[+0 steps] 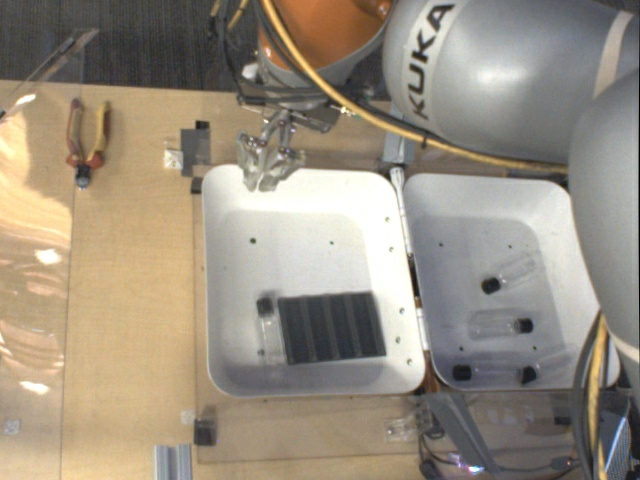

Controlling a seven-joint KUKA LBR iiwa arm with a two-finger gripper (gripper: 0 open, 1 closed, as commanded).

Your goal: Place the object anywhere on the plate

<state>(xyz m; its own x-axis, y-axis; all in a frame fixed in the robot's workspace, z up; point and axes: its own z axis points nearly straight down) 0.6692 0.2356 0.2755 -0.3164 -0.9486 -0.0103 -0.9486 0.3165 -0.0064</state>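
While the big grey arm (pixel 500 58) reaches in from the right and fills the top of the view, we see its orange band (pixel 320 8) sitting high up, just above the wrist. Below the band the wrist points down, and the gripper (pixel 266 173) hangs over the far left corner of the left bin (pixel 225 268). Its two thin fingers (pixel 252 163) sit close together with just a small gap, and we see nothing between them. The tips are right at the bin's top rim, but we cannot tell if they touch it. Inside the left bin, near the front, lies a dark plate (pixel 330 328) with ridges running along it. A small clear object (pixel 267 328) with a dark cap lies just beside the plate's left edge, not on top of it, so it is well apart from the gripper. The right bin (pixel 560 208) holds more clear little things with dark caps; one clear vial (pixel 507 273) lies tilted near the middle, and another clear vial (pixel 500 324) lies below it. Out on the wooden bench (pixel 130 318), far to the left, we see pliers (pixel 87 140) with red and yellow handles. A yellow cable (pixel 400 128) curves along the arm.
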